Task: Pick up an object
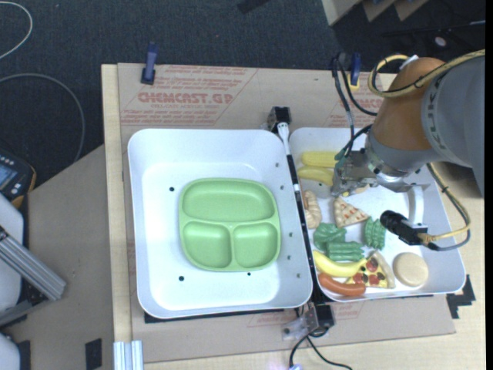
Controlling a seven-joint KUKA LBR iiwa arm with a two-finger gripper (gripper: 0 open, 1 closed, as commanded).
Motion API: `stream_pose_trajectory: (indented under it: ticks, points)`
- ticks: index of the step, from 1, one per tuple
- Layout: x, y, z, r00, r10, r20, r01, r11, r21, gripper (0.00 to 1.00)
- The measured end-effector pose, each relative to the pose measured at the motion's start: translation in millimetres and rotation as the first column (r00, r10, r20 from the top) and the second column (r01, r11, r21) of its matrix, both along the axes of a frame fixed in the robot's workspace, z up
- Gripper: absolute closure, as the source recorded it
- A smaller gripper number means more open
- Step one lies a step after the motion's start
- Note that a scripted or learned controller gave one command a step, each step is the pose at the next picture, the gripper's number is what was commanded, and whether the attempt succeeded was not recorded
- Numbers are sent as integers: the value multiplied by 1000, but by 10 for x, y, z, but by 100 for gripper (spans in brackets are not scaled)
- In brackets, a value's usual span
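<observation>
The right bin [453, 277] holds toy food: a yellow corn piece [317, 159] at the back left, a pizza slice [350, 213], green vegetables [337, 240], a banana [337, 264], a red sausage [340, 285], a second pizza slice [378, 271] and a tan round biscuit [410, 268]. My gripper [348, 177] is low in the bin's back half, just right of the corn and above the pizza slice. The wrist hides its fingers.
The left bin [154, 168] carries a green divided plate [229, 223]. A black divider rail [293, 177] runs between the bins. A tan bread piece [311, 209] lies at the right bin's left wall. Cables [441, 237] trail from the wrist over the bin's right side.
</observation>
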State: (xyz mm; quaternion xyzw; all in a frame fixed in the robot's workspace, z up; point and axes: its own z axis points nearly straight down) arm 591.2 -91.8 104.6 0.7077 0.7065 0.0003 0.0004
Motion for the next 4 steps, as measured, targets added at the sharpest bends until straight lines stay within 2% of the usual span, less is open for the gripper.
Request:
stream_pose_trajectory:
  ticks: [2,3,4]
  points:
    - [7,1,199,1000,-2,3,2,1000,-1,100]
    - [620,-123,-219,1000,4,-30,-5,1000,-12,100]
    - [574,-129,-139,999,1,-38,-2,1000,-11,100]
